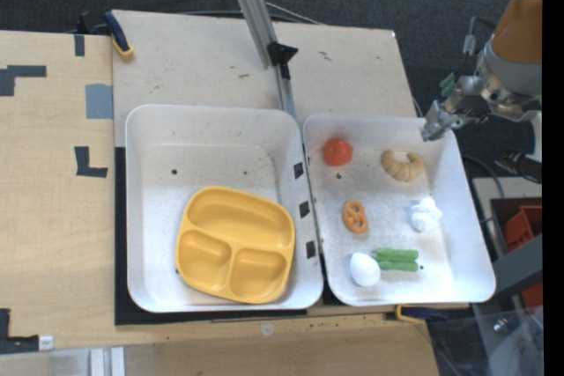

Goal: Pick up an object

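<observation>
The right bin [467,216] holds a red tomato [337,151], a tan croissant [402,165], a small orange pretzel [354,217], a white crumpled piece [425,214], a white egg [363,269] and a green pea pod [397,259]. My gripper [434,127] hangs over the bin's upper right corner, just up and right of the croissant, with nothing seen between its fingers. Its tips are too small and dark to read.
The left bin [141,189] carries a yellow divided tray [235,244]. A grey metal pole [251,0] slants down to the gap between the bins. A yellow and blue clamp [118,33] sits at the bench's back left.
</observation>
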Tool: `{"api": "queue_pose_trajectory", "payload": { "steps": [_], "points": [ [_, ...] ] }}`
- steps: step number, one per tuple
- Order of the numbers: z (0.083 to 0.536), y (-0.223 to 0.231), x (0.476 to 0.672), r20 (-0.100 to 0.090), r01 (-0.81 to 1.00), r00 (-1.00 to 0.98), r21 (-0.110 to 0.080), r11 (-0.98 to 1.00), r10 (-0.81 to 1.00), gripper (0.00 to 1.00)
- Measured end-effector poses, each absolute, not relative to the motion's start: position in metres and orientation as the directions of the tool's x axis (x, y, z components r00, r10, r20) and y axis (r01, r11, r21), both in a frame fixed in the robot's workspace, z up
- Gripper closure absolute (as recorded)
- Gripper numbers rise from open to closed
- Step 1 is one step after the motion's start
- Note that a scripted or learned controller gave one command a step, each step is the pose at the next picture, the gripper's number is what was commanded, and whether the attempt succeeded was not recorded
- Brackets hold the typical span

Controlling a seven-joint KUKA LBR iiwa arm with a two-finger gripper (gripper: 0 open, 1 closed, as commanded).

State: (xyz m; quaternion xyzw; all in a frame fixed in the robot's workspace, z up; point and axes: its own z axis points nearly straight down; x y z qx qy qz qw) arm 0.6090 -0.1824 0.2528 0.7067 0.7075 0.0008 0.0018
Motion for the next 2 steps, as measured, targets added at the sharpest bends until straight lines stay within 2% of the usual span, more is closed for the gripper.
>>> {"api": "queue_pose_trajectory", "payload": {
  "steps": [1, 2],
  "points": [
    [0.259, -0.130, 0.621, 0.001, 1.000, -0.006, 0.000, 0.006, 1.000, 1.00],
    [0.246, -0.086, 0.634, 0.001, 1.000, -0.006, -0.002, 0.006, 1.000, 1.00]
  ]
}}
